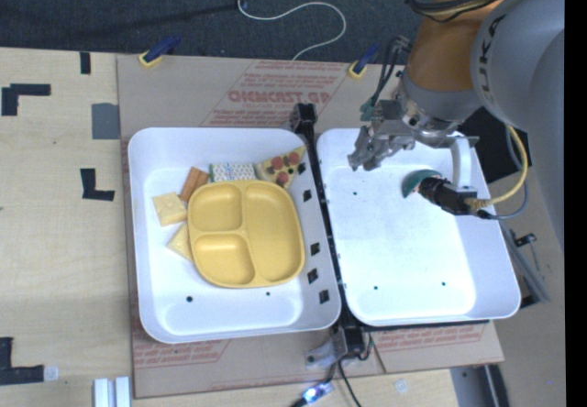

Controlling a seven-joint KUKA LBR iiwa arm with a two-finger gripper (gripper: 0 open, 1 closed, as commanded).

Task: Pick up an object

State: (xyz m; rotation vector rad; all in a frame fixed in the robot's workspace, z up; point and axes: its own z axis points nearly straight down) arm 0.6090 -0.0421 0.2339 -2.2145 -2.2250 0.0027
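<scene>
- Nearest the camera, the front rim of the left bin (165,327) and that of the right bin (431,315) lie side by side on a cardboard sheet (266,89) spread over the table (55,240).
- Filling much of the left bin, a yellow divided plate (246,233) with three compartments lies flat, its hollows facing up.
- Tucked under and around the plate's far and left edges sit smaller things: a pale square cracker-like piece (169,207), an orange-brown stick (193,182), a speckled white and green block (231,172) and a multicoloured wedge like a pizza slice (284,166) (each partly hidden by the plate or by its neighbours).
- In the right bin, a small dark green object (417,181) rests near the far right part of the floor, just beside a black cylindrical fitting (449,199) on the arm.
- Over the far left part of the right bin hangs the hand (365,158), pointing down, with nothing visible between its fingers; whether they are wide or narrow I cannot tell.
- Above the hand rises the arm (514,38), grey with an orange band, coming in from the right.
- On the dark floor beyond the table, a thin white cable (293,11) loops.
</scene>
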